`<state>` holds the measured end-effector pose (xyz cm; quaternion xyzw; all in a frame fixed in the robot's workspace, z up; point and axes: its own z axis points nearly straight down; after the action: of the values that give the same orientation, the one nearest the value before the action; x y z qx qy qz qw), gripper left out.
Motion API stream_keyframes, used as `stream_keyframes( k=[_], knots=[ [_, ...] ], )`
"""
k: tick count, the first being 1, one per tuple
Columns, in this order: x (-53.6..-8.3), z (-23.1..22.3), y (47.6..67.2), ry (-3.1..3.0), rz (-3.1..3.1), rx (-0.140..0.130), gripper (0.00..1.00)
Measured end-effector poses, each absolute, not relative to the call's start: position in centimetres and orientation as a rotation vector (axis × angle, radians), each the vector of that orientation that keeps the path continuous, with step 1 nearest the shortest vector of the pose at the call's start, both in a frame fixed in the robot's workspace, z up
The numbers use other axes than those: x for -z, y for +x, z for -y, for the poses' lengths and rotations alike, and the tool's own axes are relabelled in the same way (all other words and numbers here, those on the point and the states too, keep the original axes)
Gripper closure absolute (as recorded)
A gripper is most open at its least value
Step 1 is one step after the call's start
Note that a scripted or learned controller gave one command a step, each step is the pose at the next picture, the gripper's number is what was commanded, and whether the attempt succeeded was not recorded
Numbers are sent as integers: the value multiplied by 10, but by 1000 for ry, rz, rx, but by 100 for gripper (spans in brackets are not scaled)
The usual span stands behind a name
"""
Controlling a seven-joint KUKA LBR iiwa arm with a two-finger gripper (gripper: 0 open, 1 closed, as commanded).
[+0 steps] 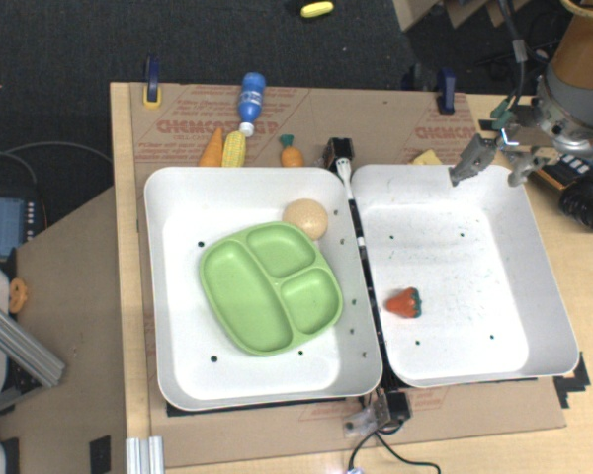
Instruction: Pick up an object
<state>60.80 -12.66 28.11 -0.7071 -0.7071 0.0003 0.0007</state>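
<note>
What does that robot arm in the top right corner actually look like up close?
The arm shows an orange band over a grey metal wrist, with black cables running along it. Its end effector is a small metallic part with two thin grey fingers and a spot of teal on its body.

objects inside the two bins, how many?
3. Green divided plate and a beige round object touching its far edge, both in the left bin; red strawberry-like toy in the right bin.
</note>
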Motion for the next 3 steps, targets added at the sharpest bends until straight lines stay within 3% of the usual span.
stream_keyframes(
  k=[1, 2, 3],
  knots=[
    [-128, 94, 516, -2209, 2206, -17, 0],
    [-82, 97, 502, -2219, 2217, -4, 0],
    [-95, 98, 505, -2228, 2221, 2, 100]
  ],
)
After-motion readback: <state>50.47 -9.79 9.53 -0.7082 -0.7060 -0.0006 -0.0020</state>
